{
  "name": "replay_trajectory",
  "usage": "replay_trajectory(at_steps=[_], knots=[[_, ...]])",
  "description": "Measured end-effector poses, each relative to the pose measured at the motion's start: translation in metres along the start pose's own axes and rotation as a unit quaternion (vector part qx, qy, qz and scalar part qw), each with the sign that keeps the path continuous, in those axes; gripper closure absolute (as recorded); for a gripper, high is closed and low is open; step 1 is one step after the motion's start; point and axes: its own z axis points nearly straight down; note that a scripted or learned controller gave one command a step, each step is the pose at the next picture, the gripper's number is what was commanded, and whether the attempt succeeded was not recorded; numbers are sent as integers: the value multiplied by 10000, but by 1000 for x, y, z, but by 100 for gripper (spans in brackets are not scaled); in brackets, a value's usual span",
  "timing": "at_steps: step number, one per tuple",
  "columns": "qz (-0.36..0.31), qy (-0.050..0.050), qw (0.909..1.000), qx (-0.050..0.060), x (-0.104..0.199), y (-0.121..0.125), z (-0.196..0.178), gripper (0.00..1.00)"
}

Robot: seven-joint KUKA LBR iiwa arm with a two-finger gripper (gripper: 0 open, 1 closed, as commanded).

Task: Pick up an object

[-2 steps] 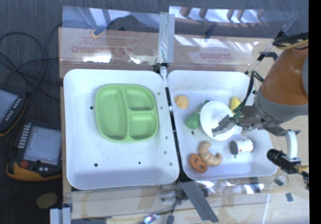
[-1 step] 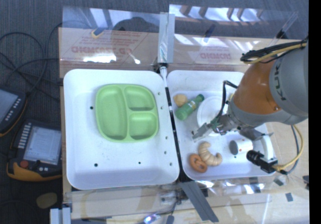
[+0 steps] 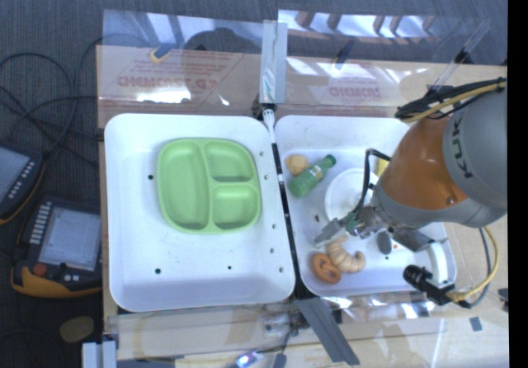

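In the right bin, my gripper hangs low over the floor, just above a tan pretzel-shaped pastry and an orange-brown bun at the front. Nothing shows in its grasp. A green bottle lies tilted at the bin's back left, beside a small yellow piece. A white round dish sits behind the gripper, partly hidden by the arm.
The left bin holds a green divided plate in its middle. The divider wall between the bins runs close to the bottle. My arm's orange band covers the right bin's right half.
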Motion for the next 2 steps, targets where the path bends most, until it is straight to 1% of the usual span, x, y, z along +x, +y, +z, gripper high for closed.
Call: replay_trajectory(at_steps=[1,2], knots=[[5,21,10000,5,0,1,-8,100],[4,27,10000,23,0,0,-7,0]])
